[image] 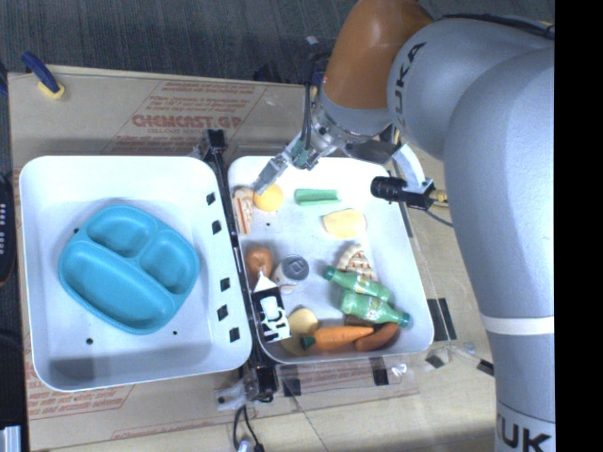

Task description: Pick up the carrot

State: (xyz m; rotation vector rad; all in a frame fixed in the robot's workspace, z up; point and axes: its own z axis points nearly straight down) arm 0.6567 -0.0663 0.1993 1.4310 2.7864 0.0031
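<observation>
At the far left, a blue-handled clip (pixel 41 75) is lying on the brown cardboard sheet (pixel 179 111), which is bearing the red print "CHEMCAST GP" with smaller lines too blurred to read. Two white bins are sitting side by side. The left bin (pixel 57 347) is holding one blue divided tray (pixel 129 266) with three compartments. A row of black clips (pixel 220 252) is running along the seam between the bins.

The right bin (pixel 400 252) is crowded. Along its left wall a striped food piece (pixel 243 208) is lying, then one yellow round fruit (pixel 268 198), one brown roundish item (pixel 258 259), one grey disc (pixel 295 268) and a black-and-white tag (pixel 271 316) whose marks cannot be read. Further right one green stick (pixel 316 196), one pale yellow wedge (pixel 344 222), one cone-shaped piece (pixel 356 258) and one green bottle (pixel 367 299) are lying.

The carrot (pixel 342 336) is lying along the near wall, between a pale round item (pixel 302 322) and a reddish-brown sausage-like piece (pixel 381 335), just below the bottle.

The gripper (pixel 265 183) is reaching down at the far left corner, beside the yellow fruit, well apart from the carrot; whether its fingers are parted is impossible to tell. On the arm (pixel 490 139), "KUKA" is showing twice.
</observation>
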